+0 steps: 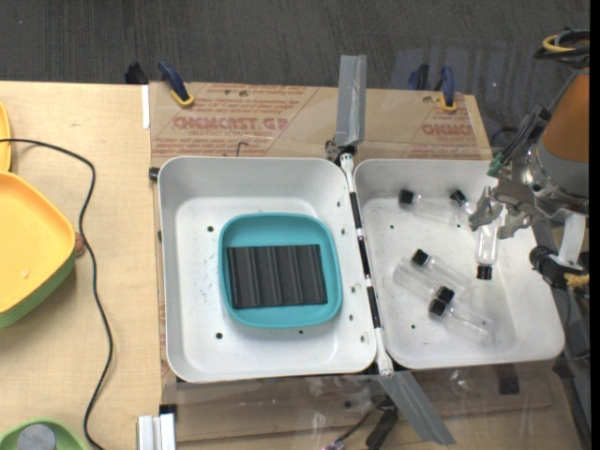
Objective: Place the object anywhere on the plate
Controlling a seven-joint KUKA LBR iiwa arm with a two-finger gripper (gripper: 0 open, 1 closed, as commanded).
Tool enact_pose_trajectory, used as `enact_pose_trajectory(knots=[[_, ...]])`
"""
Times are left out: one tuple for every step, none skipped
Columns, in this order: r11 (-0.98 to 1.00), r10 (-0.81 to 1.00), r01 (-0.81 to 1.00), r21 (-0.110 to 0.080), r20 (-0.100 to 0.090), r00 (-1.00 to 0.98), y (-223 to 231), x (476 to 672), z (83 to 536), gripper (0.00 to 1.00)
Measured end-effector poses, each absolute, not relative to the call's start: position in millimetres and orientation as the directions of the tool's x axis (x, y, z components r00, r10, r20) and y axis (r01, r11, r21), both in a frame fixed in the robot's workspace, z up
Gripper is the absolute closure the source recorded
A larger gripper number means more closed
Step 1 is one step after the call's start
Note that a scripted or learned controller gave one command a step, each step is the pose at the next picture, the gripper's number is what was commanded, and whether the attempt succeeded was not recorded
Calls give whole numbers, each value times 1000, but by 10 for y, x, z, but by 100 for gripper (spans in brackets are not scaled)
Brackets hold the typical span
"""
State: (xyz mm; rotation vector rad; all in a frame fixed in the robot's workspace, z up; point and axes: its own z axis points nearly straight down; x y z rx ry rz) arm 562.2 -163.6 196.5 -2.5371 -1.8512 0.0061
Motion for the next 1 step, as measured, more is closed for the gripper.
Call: enact_pose_trajectory(knots=[[-306, 952, 952, -3, -3, 306, -1637, 5622, 1966, 0]])
